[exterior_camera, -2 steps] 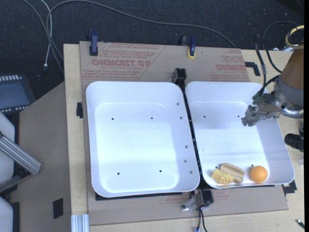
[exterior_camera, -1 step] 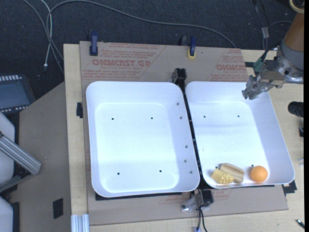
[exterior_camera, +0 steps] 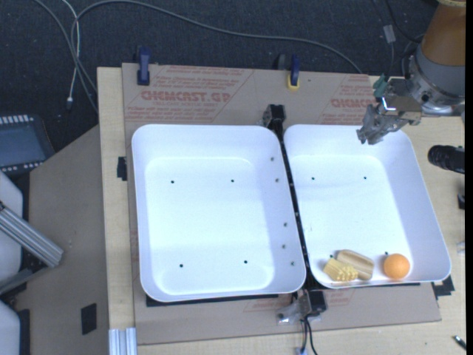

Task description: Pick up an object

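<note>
An orange ball (exterior_camera: 397, 265) lies near the front right corner of the right bin (exterior_camera: 355, 198). Beside it to the left are a tan bread-like roll (exterior_camera: 356, 259) and a yellow corn-like piece (exterior_camera: 339, 271), touching each other. My gripper (exterior_camera: 374, 132) hangs over the far right edge of the right bin, well away from these objects. Nothing shows between its fingers.
The left bin (exterior_camera: 211, 205) sits beside the right one on a cardboard sheet (exterior_camera: 222, 95) held by clamps (exterior_camera: 143, 63). Cables run across the dark floor behind the bench. A black clip (exterior_camera: 275, 115) sits between the bins at the back.
</note>
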Available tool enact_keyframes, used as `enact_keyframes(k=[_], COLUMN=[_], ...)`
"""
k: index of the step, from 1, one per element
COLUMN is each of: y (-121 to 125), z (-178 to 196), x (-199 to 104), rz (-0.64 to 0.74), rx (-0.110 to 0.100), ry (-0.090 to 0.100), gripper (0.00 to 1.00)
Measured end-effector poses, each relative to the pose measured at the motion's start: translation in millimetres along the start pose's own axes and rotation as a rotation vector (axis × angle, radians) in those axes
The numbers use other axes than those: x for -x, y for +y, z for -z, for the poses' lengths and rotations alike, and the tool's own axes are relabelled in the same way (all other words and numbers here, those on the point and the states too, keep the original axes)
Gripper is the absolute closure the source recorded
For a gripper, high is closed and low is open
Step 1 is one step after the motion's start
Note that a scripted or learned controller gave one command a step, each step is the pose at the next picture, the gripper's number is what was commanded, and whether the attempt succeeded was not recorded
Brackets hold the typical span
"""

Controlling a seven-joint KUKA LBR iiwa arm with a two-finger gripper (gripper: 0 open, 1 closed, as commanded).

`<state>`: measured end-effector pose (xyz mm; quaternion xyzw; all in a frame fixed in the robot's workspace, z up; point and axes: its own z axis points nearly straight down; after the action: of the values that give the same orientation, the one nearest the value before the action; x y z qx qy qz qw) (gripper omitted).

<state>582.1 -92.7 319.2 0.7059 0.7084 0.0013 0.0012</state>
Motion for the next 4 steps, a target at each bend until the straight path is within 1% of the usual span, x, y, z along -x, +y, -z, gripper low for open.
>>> enact_keyframes(k=[1,2,3,4], y=[2.7,22.9,26.4,-10.8], z=[2.1,-4.5,-0.9,0.7], x=[-20.2,-37.0,-68.9,-103.4], rz=[-0.002,-0.002,-0.001,-0.002], rx=[-0.002,-0.003,-0.003,-0.003], ry=[0.0,0.0,0.0,0.0], gripper=[1.0,1.0,1.0,1.0])
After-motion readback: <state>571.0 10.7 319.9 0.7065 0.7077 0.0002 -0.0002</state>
